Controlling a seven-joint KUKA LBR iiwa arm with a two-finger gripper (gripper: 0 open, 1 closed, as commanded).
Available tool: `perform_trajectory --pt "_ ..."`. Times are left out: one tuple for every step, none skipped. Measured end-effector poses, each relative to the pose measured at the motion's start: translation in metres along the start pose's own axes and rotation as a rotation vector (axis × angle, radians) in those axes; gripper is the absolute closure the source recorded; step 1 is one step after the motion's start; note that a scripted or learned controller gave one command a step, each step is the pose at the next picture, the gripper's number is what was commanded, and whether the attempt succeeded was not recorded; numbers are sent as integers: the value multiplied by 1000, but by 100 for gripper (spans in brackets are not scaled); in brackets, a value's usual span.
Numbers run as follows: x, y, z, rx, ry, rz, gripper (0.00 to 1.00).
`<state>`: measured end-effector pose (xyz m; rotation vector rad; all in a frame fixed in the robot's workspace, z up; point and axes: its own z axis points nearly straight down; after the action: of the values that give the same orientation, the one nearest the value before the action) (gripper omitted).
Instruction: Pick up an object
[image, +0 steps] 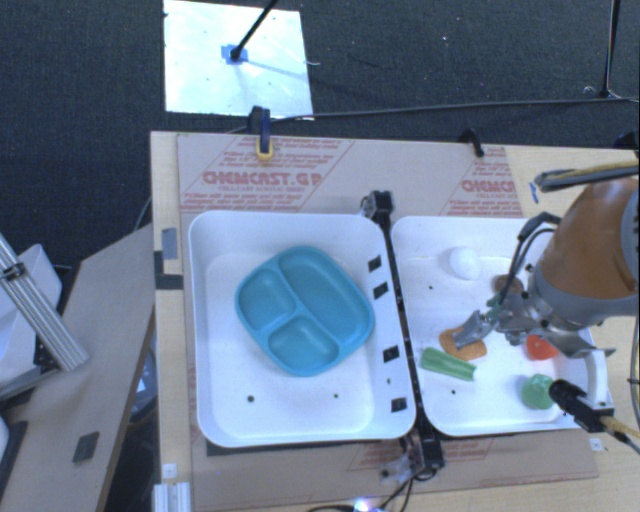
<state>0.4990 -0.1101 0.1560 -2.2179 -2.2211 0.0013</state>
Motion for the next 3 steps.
perform_trajectory --pt "-2 -5 62 1 0 1 0" --pt "-2 -3 49 -3 -1 0 100" --pt "-4 -2 6 -7 -2 -2 100"
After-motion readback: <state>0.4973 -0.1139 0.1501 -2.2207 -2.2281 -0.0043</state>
